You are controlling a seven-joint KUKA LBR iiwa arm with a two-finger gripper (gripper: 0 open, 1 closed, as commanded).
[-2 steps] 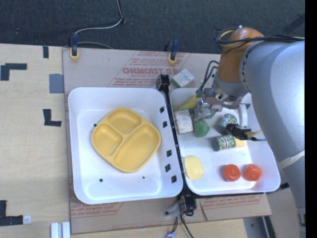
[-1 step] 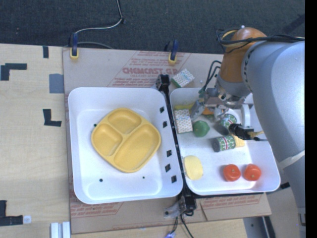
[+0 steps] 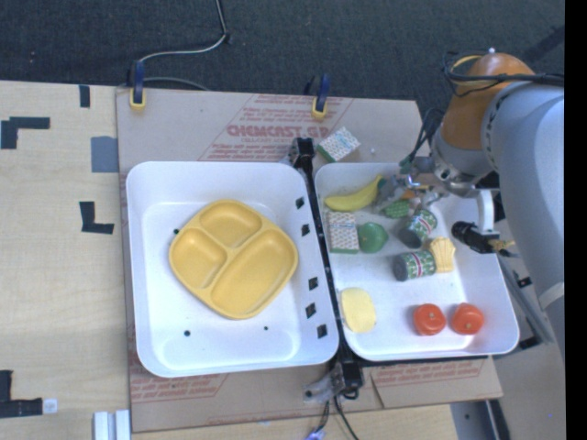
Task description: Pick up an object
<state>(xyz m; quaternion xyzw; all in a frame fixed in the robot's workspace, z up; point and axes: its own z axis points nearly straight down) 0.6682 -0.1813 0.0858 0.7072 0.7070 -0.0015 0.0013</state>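
Note:
The right bin (image 3: 500,337) holds several toy foods. A yellow banana (image 3: 353,197) lies at its far left, with a checked packet (image 3: 343,234) and a green round piece (image 3: 371,237) just below it. Two small cans (image 3: 422,225) (image 3: 414,265) and a yellow fries piece (image 3: 443,254) sit in the middle. Two red tomatoes (image 3: 428,319) (image 3: 468,319) and a pale yellow block (image 3: 358,309) lie near the front. My gripper (image 3: 406,187) hangs low over the bin's far side, between the banana and the upper can, right above a small green piece (image 3: 396,210).
The left bin (image 3: 147,246) holds a yellow divided plate (image 3: 234,257). A small patterned packet (image 3: 338,143) lies on the cardboard behind the right bin. Black clips join the bins along the middle. The grey arm (image 3: 527,154) covers the right bin's far right corner.

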